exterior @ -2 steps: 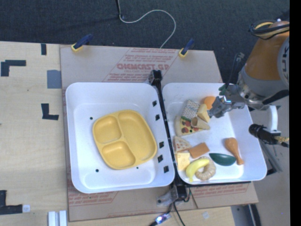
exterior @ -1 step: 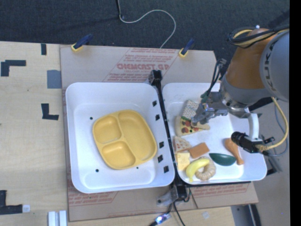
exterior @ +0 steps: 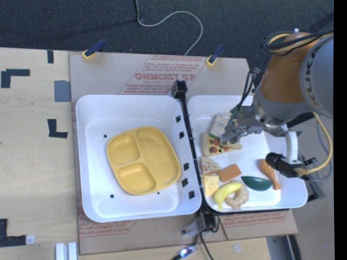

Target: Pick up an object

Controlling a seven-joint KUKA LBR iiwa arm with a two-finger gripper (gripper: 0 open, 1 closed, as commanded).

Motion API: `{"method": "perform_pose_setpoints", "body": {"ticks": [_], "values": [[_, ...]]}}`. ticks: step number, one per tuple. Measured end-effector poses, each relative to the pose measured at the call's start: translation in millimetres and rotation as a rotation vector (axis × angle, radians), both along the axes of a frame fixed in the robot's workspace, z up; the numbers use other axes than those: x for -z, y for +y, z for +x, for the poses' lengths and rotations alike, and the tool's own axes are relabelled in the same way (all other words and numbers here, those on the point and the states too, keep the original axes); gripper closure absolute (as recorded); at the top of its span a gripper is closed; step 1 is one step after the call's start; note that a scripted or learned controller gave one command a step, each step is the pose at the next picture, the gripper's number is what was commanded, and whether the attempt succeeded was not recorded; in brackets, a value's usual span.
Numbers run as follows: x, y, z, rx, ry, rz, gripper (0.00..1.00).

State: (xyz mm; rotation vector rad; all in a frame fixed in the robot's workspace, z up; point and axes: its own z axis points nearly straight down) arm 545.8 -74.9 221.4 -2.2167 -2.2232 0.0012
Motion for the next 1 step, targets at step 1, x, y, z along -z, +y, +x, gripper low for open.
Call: {"method": "perform_pose_setpoints", "body": {"ticks": [1], "values": [[-4.3,-19.1,3.6,0.003,-0.001,-0.001,1.0]]}}
